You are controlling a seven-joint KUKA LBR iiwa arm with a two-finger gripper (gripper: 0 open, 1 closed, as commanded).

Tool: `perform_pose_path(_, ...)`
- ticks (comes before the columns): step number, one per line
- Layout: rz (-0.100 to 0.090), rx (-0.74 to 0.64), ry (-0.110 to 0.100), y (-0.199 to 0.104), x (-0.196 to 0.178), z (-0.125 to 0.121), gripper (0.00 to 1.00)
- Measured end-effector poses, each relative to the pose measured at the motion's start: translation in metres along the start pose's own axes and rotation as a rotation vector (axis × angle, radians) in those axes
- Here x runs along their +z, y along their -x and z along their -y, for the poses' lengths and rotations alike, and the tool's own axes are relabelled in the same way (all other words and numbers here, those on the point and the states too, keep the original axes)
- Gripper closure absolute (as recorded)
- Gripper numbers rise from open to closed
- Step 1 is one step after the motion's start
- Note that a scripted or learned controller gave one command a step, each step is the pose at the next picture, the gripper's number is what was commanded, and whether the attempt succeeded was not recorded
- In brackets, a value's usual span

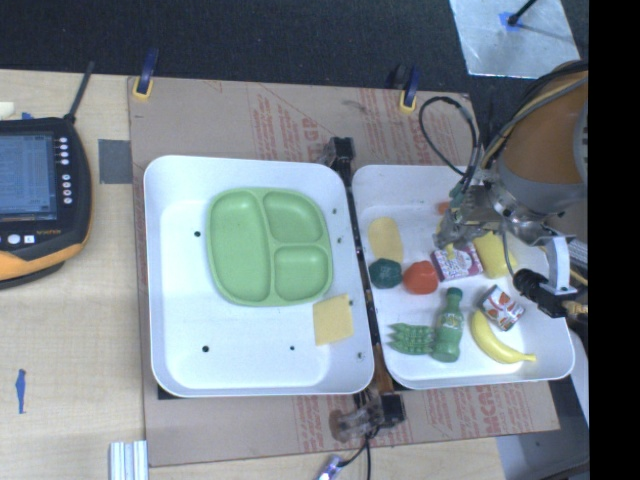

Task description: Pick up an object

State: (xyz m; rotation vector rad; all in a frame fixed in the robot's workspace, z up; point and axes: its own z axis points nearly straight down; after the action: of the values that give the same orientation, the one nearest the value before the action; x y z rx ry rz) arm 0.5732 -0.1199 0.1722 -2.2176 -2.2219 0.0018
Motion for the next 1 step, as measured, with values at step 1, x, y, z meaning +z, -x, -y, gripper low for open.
perform_pose_path(1,0.002,-0.005,-0.001,-0.0717,-0.0193,-0.0127,1.00)
